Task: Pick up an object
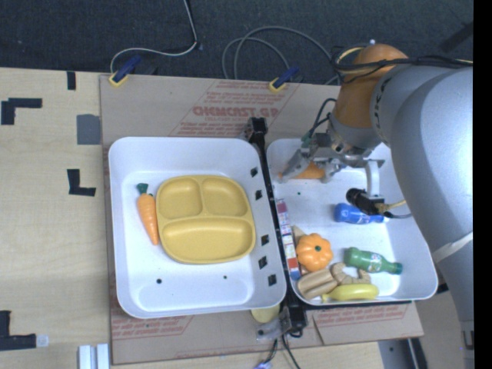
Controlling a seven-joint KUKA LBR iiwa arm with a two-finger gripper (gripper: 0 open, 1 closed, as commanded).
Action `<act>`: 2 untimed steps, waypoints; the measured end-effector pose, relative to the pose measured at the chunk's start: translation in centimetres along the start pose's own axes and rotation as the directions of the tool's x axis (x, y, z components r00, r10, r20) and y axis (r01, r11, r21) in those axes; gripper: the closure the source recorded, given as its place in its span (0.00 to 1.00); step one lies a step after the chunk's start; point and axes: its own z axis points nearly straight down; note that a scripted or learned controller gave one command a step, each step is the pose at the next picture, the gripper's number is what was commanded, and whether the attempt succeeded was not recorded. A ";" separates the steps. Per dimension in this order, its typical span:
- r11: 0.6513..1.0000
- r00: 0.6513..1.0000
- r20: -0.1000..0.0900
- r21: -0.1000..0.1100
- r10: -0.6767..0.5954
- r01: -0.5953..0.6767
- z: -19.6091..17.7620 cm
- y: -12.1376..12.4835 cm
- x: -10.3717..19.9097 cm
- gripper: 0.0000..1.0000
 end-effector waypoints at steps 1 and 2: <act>1.000 1.000 0.006 0.018 0.002 -0.002 -0.8 -0.4 -0.5 1.00; 1.000 1.000 -0.006 -0.017 -0.003 0.002 -6.2 -6.2 -0.9 1.00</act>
